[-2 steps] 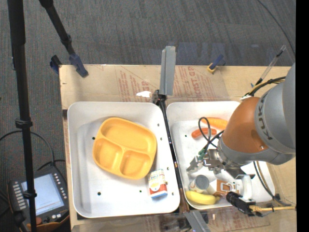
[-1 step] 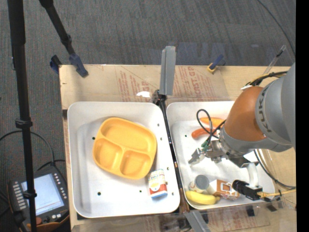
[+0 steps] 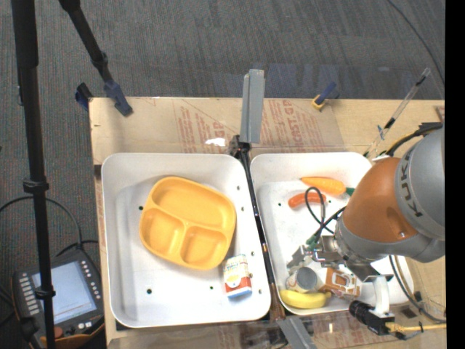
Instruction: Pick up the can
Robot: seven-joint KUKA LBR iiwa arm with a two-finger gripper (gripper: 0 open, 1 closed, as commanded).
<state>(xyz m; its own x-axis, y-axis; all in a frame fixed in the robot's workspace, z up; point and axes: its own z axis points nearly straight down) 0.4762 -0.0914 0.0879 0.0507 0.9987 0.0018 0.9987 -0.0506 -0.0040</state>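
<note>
A small grey can (image 3: 306,277) sits near the front of the right bin (image 3: 265,167), its round end facing up. My gripper (image 3: 308,260) hangs right over it, its metal parts touching or just above the can's back rim. The arm's orange band (image 3: 378,211) and grey wrist cover the bin's right half. Whether the can is held cannot be made out.
A banana (image 3: 305,299) lies just in front of the can, with a small orange-and-white item (image 3: 340,281) to its right. A carrot (image 3: 324,185) and a red-orange piece (image 3: 298,200) lie further back. The left bin (image 3: 116,267) holds a yellow divided plate (image 3: 187,222) and a small carton (image 3: 237,276).
</note>
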